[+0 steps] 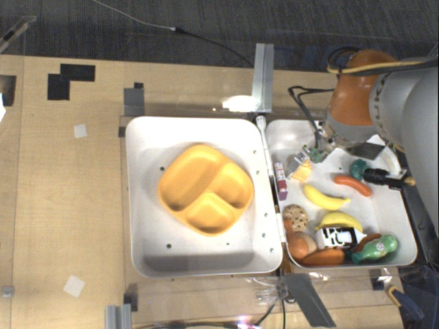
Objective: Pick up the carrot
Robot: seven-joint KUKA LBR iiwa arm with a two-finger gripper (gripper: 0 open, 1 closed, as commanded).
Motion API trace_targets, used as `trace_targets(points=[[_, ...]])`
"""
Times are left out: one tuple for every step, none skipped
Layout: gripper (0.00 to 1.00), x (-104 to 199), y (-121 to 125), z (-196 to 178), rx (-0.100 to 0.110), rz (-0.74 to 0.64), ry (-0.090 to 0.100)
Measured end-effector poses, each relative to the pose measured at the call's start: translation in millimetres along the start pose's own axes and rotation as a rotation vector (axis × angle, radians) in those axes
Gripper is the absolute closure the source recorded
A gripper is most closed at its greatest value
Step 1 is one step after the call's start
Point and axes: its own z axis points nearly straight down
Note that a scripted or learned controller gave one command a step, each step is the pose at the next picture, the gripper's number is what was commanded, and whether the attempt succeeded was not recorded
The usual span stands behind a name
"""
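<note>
The carrot has not been picked up. It lies on the floor of the right bin, right of the frame's middle, an orange-red stick slanting down to the right with a dark green top just above its right end. Nothing grips it, so the whole grasp and lift are left to do.

The gripper hangs low over the upper left part of the same bin, under the arm's orange band. The carrot lies to its lower right, near but clearly apart, with bare white bin floor between them. Whether the fingers are spread or closed cannot be told from this angle, as the wrist and cabling crowd them; no object is seen between them.

A banana lies just left of and below the carrot, and a second banana lower down. To reach the carrot, the arm would likely need to shift right and slightly down the frame. The left bin holds a yellow divided tray.
</note>
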Motion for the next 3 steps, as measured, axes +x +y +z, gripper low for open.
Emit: trace_targets(points=[[1.0, 0, 4, -13, -0.006, -0.008, -0.005], [0.0, 0, 4, -13, -0.006, -0.008, -0.005], [0.0, 15, -15, -10, -0.017, 0.219, -0.016]])
